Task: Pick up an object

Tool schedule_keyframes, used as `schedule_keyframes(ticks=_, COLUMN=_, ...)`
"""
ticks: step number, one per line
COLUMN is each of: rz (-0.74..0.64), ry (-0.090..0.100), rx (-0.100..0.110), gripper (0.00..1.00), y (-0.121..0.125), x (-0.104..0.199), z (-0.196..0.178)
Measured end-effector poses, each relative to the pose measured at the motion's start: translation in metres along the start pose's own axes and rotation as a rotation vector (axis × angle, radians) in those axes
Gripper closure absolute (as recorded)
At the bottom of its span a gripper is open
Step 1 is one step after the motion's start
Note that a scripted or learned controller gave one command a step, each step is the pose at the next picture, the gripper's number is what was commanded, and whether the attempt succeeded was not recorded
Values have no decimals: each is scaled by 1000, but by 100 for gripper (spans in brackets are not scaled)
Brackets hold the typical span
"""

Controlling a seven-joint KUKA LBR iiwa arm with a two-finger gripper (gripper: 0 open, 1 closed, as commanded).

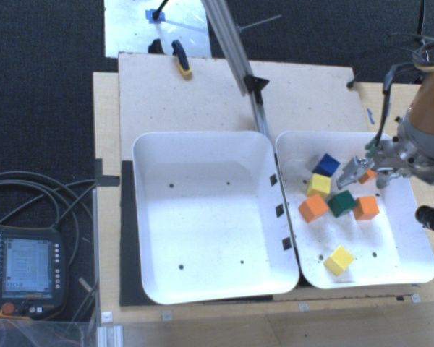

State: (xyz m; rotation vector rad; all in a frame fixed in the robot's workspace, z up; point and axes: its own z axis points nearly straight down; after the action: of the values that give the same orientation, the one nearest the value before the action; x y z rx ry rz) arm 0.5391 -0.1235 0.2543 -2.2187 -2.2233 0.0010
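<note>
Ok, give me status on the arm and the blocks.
Gripper low over right bin, among blocks. Blue block and green block nearby. Nothing seen held.

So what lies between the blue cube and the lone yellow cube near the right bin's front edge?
In the camera view, a green cube sits between the blue cube and the lone yellow cube, with bare bin floor below it.

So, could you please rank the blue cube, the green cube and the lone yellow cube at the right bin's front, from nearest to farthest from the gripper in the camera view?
1. Blue cube: just left of the gripper, toward the right bin's back.
2. Green cube: below the gripper, mid-bin.
3. Lone yellow cube: near the bin's front edge, plainly farthest.
</note>
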Motion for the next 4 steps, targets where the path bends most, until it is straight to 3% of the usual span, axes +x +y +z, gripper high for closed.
schedule_keyframes(ticks=2, rz=-1, ry=1, rx=4, gripper=0, y=1, x=12, z=119)
schedule_keyframes(ticks=3, rz=-2, ry=-1, rx=-5, gripper=100, y=3, x=11, z=105)
schedule_keyframes(ticks=4, rz=-3, ry=-1, rx=-8, gripper=100, y=12, x=18, z=49)
